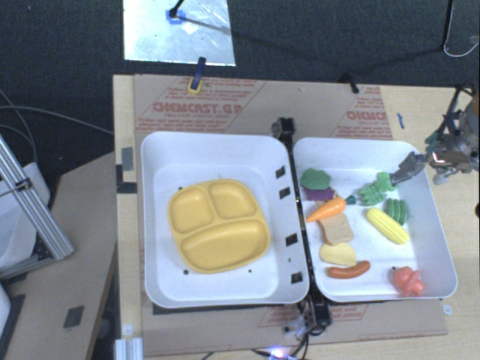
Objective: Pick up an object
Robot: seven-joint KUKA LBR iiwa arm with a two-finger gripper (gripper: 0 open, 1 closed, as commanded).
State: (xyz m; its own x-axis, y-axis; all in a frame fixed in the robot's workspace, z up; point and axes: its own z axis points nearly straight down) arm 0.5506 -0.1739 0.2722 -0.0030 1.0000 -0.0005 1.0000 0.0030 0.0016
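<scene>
The right bin (442,238) holds several toy foods: a green leafy piece (315,178) over a purple one (319,194), a carrot (327,210), a bread slice (337,229), a pale yellow piece (337,255), a sausage (349,271), a corn cob (388,226), a dark green vegetable (397,210), a green broccoli-like piece (373,192) and a pink item (407,280). My gripper (409,169) reaches in from the right over the bin's far right part. Its tip is just up and right of the broccoli-like piece. I see nothing held in it.
The left bin (157,163) carries a yellow divided plate (217,223). Both bins rest on brown cardboard (247,103). Behind it lie a shiny sheet (178,19) and a blue and yellow tool (197,75). A metal frame (30,201) stands at the left.
</scene>
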